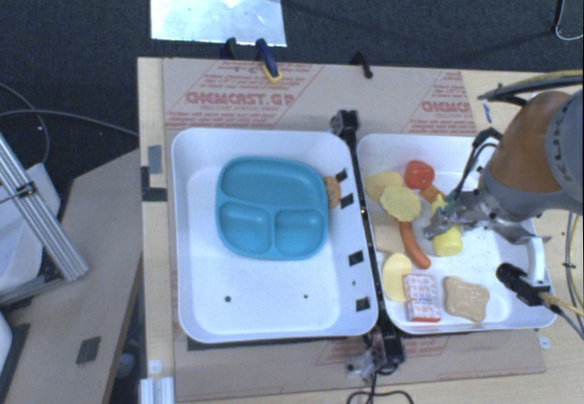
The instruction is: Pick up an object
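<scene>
The right bin holds several toy foods: a red tomato, two yellow pieces beside it, an orange sausage, a pale yellow slice, a red-and-white packet and a slice of bread. My gripper is low in the middle of this bin, right by a small yellow piece and just right of the sausage. The wrist hides its tips, so I cannot see whether anything is between them.
A blue divided plate lies in the left bin, with a small brown item at the plate's right edge. A black divider separates the bins. The arm's grey and orange body hangs over the right bin's far right side.
</scene>
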Action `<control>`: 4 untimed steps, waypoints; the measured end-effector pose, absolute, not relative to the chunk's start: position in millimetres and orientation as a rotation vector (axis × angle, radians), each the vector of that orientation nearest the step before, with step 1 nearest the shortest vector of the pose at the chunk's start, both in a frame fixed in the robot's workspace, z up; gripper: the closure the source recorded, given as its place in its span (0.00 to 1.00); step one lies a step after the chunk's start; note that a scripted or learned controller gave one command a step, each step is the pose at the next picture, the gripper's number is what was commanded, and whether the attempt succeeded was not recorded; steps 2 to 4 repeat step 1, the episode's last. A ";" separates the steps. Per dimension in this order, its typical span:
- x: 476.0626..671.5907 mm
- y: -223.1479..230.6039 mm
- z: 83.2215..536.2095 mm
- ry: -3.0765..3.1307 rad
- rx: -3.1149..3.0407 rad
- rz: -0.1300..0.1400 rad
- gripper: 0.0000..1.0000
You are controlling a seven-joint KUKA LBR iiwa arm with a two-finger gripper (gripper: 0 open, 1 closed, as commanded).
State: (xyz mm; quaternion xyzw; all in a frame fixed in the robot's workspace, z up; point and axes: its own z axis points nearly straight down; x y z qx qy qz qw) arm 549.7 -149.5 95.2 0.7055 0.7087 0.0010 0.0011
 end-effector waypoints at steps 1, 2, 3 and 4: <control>578.3 -66.0 190.6 2.232 2.201 0.016 1.00; 578.3 -66.0 190.6 2.232 2.201 0.016 1.00; 578.3 -66.0 190.6 2.232 2.201 0.016 1.00; 578.3 -66.0 190.6 2.232 2.201 0.016 1.00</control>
